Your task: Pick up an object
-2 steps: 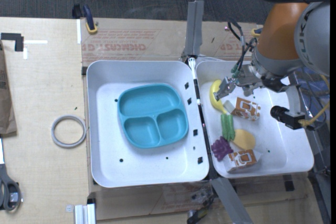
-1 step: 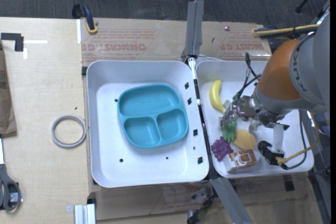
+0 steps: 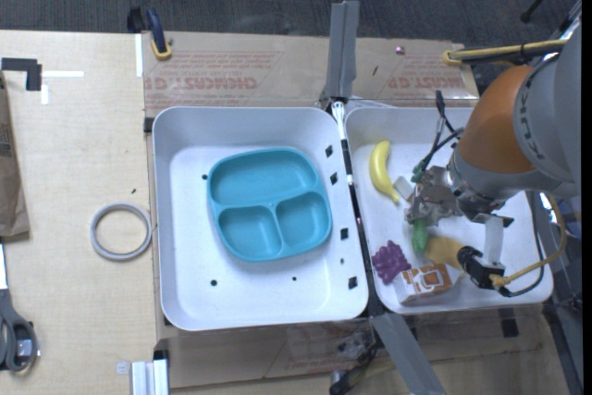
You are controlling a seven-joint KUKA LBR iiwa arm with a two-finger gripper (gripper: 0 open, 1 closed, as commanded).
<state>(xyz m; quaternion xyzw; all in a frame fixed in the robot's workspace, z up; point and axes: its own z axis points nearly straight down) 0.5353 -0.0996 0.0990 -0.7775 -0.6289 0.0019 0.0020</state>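
Grey-and-orange KUKA arm point(image 3: 518, 134) reaches down into the right bin point(image 3: 527, 291), and its gripper point(image 3: 427, 210) sits low among the objects there. All positions below are given relative to that gripper.

Findings:
- Green object point(image 3: 421, 239), small and partly covered, lies directly below the gripper, apparently touching or just short of it
- Banana point(image 3: 381, 169) lies just to the upper left, apart from the gripper
- Purple grape cluster point(image 3: 390, 261) lies to the lower left, near the bin's inner wall
- Printed carton point(image 3: 428, 281) lies below, beyond the green object
- Yellow-orange piece point(image 3: 446, 249) lies just to the lower right, beside the green object
- Blue divided tray point(image 3: 268, 203) sits well apart to the left, in the left bin point(image 3: 176, 291)

End effector state: cannot be told; wrist hardware and cabling obscure it, and no object can be confirmed as grasped.

Assessment: the step in hand appears to be the descent onto, or closure on, the green object. To do it well, the gripper should centre over that object alone, clear of the yellow-orange piece beside it, close firmly, and lift straight up so the neighbours are not dragged
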